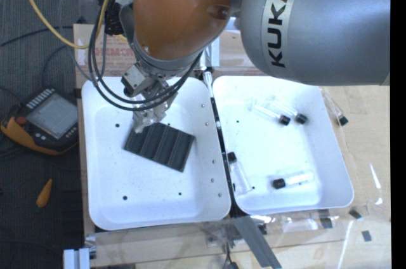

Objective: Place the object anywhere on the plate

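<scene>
A: Where's the tool (150,117) sitting rn?

B: It's hanging over the left bin (101,198), tip pointing down at the upper-left edge of the dark ribbed plate (159,146). Looks like it's touching or just above that edge, can't tell which.

A: Holding anything?

B: Can't tell. The tip's too small & blurred to say how it's set, and I'm seeing nothing clearly gripped.

A: And the object?

B: Not sure which one's meant. Clear tubes w/ black caps (273,113) are lying in the right bin (330,134), well apart from the plate, one more (292,180) nearer the front.

A: So what's the move turning on?

B: Plate's directly under the tool, long axis running down-right from it. If something's in the tool, I'm guessing a straight drop lands it; if not, tubes are lying off to the plate's right.
</scene>
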